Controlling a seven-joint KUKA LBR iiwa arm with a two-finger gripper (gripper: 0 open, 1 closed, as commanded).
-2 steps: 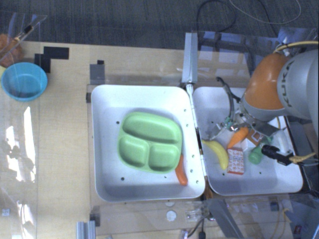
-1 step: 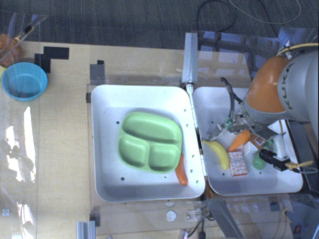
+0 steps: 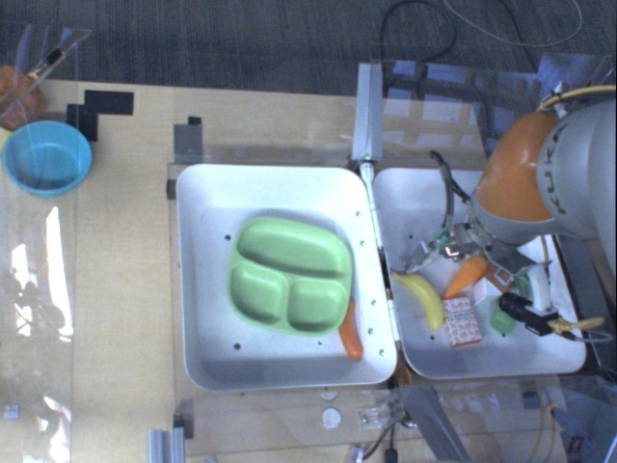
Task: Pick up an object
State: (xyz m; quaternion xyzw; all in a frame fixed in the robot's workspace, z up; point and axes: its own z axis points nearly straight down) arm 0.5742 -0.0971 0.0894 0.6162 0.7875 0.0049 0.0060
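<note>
Where the grey arm (image 3: 588, 167) reaches in from the right, its hand (image 3: 431, 251) sits low over the middle of the right bin (image 3: 415, 193). Released or clenched: cannot tell from this angle.

Right bin, candidates for the pick:
- orange piece (image 3: 467, 274), tilted, just right of the hand; contact cannot be told.
- banana (image 3: 427, 297), just on the near side of the hand, close to the bin's left wall.
- red-and-white patterned packet (image 3: 461, 320), right beside the banana, toward the near edge.
- small green item (image 3: 502, 320), right of the packet, near it.

Left bin (image 3: 207, 258): green three-compartment plate (image 3: 289, 275) lies about centre. Orange carrot (image 3: 349, 332) lies along the plate's near right corner, touching or just beside it, close to the bin's right wall.

Worktop (image 3: 116, 307): blue bowl (image 3: 46, 157) at far left, well apart from both bins.
</note>
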